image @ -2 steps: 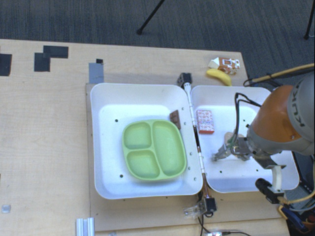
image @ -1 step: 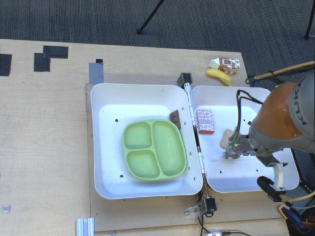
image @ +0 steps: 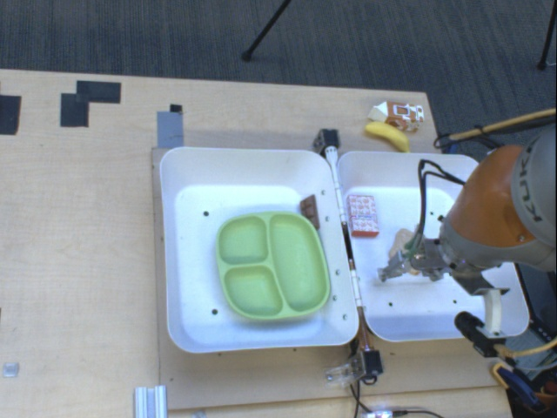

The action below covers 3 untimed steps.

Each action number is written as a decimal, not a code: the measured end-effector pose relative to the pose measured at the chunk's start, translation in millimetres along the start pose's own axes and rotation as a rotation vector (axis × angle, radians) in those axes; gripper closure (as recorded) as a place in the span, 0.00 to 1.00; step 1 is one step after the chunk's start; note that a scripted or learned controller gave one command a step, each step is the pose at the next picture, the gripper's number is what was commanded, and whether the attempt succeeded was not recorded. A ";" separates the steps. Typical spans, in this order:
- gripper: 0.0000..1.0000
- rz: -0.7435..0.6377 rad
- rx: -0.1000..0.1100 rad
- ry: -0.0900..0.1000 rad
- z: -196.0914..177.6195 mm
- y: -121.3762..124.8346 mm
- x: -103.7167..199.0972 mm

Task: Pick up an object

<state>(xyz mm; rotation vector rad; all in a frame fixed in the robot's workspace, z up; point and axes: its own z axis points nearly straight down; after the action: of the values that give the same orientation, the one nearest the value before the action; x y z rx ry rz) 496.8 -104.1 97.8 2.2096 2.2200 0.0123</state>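
Camera view, looking down at slant: two white bins noted side by side on wooden bench [image: 78, 259]. Left bin [image: 187, 259] occupied by green three-compartment tray [image: 272, 266]; small brown item [image: 309, 206] seen just beside tray's upper right corner. Right bin [image: 418, 320] holds red-and-white packet [image: 362, 215] near its left wall, lying flat. Gripper [image: 396, 266] positioned low over right bin's floor, below and right of packet, apart from it. Finger state cannot be determined. Banana [image: 386, 134] and small carton [image: 400, 112] observed on bench beyond right bin.
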 end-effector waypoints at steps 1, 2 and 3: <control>1.00 -0.002 -0.003 0.000 -10.5 1.6 0.6; 0.00 -0.003 -0.003 0.000 -10.4 1.5 0.6; 1.00 -0.005 -0.006 0.001 -20.8 3.2 1.3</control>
<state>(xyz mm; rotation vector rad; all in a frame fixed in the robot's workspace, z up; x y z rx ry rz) 499.8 -102.8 118.6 2.2017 2.2229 0.0198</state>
